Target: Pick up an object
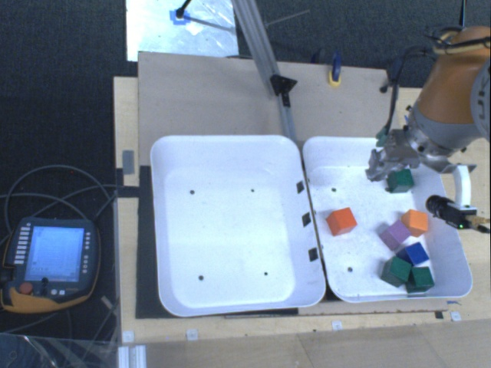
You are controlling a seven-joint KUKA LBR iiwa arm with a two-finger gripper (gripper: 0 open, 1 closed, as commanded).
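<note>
My gripper (386,167) hangs over the back of the right bin (337,286), below the orange-banded wrist. A dark green block (400,181) lies right beside the gripper's lower right side; I cannot see whether it is touched or held. An orange cube (341,221) sits alone near the bin's middle left. Toward the front right, a second orange cube (415,221), a purple block (394,234), a blue block (415,252) and two green blocks (397,269) cluster together.
The left bin (165,282) stands beside the right one, joined by black clips. A slanted metal pole (261,44) rises behind the bins. A teach pendant (50,263) with cables lies off the bench at left.
</note>
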